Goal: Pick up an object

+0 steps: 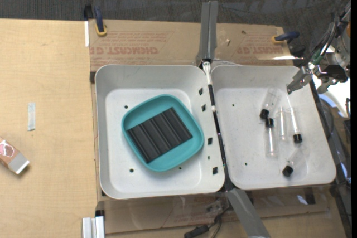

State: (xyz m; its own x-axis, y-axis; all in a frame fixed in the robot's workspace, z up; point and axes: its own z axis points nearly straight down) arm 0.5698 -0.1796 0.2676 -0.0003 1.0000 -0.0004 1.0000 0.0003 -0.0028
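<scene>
tool [301,79] near clear tubes [279,125], tubes lengthwise near-vertical

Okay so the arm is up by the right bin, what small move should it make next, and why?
Probably move the gripper in over the right bin and down toward the clear tubes with black caps. It sits at the bin's upper right rim, above and apart from them, with nothing seen between its fingers. The teal tray in the left bin lies farther off.
</scene>
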